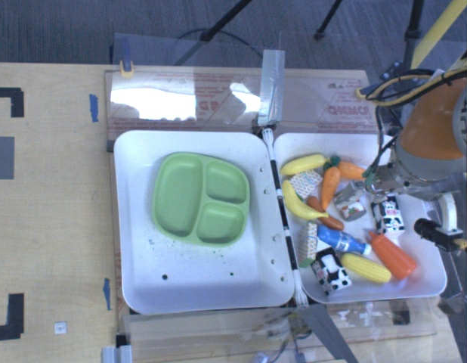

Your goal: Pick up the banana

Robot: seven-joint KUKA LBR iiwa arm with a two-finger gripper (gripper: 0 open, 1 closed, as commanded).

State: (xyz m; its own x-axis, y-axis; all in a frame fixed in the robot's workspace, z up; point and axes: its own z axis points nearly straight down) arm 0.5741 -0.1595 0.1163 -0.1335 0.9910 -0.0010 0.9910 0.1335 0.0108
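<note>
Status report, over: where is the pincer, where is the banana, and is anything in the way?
Pincer low over the right bin, among the toys. Banana lies at that bin's left side, not held. Carrot lies right against it.

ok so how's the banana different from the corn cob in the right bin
The banana is curved and smooth, lying along the bin's left wall; the corn cob is straight, stubbier and bumpy-looking, lying near the front edge. The banana touches a carrot; the corn sits beside an orange bottle. Both are yellow and lie flat.
</note>
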